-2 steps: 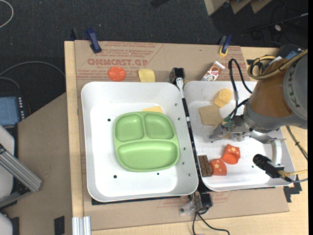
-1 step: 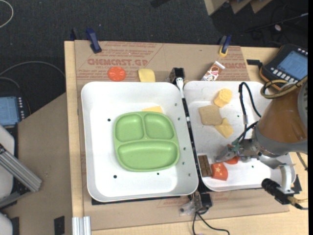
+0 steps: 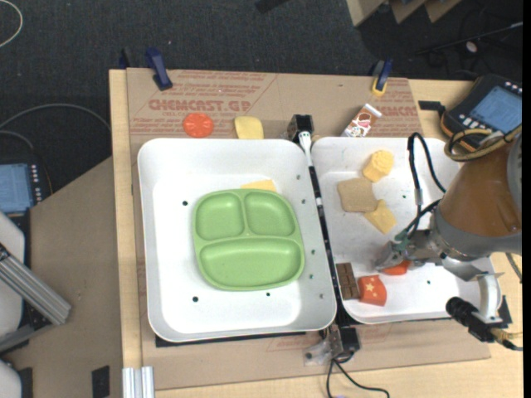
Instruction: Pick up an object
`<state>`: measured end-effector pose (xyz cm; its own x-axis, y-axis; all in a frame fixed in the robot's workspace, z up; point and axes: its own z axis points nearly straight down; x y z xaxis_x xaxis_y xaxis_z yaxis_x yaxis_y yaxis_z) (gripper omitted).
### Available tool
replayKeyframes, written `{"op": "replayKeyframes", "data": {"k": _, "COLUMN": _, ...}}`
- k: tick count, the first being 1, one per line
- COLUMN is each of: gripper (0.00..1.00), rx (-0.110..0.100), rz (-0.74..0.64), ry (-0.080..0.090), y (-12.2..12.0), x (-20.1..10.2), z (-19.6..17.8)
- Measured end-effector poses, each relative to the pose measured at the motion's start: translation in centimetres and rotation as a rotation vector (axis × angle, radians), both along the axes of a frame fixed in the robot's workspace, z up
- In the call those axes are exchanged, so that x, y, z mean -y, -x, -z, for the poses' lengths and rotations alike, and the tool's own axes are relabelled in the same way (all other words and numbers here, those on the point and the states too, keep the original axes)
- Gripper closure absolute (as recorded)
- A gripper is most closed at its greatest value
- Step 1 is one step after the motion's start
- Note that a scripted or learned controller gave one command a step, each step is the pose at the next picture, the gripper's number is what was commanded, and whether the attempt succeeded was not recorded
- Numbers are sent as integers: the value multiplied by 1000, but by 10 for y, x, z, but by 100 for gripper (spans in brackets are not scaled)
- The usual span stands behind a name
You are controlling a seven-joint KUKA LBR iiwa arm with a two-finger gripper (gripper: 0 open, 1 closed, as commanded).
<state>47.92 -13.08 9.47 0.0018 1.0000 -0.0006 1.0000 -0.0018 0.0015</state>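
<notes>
Far to the left of the fingers, on the bench [image 3: 124,222], the left bin [image 3: 166,181] carries a green divided plate [image 3: 247,240], with a pale yellow piece [image 3: 259,186] peeking out at the plate's far edge. Beyond that bin's far rim, an orange disc [image 3: 197,124] and a yellow block [image 3: 248,128] lie on the cardboard. In the right bin [image 3: 431,301], just left of and nearer the camera than the fingers, sits a brown bar [image 3: 346,280] at the bin's left wall and a red piece [image 3: 372,289] beside it. Farther from the camera than the fingers lie a tan slab [image 3: 358,194], a yellow wedge [image 3: 382,217] touching it, and a yellow lump [image 3: 378,165] higher up. The fingers [image 3: 393,259] point down and leftward, low over the bin floor, with a small red-orange object [image 3: 397,267] right at their tips; how far apart they stand, and whether they clasp that object, I cannot tell. The grey arm [image 3: 481,214] fills the space to the right.
</notes>
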Motion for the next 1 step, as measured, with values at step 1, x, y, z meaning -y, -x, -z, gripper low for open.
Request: {"op": "replayKeyframes", "data": {"k": 1, "gripper": 100, "rx": 18, "rz": -15, "ry": -2, "y": -103, "x": -84, "z": -97}}
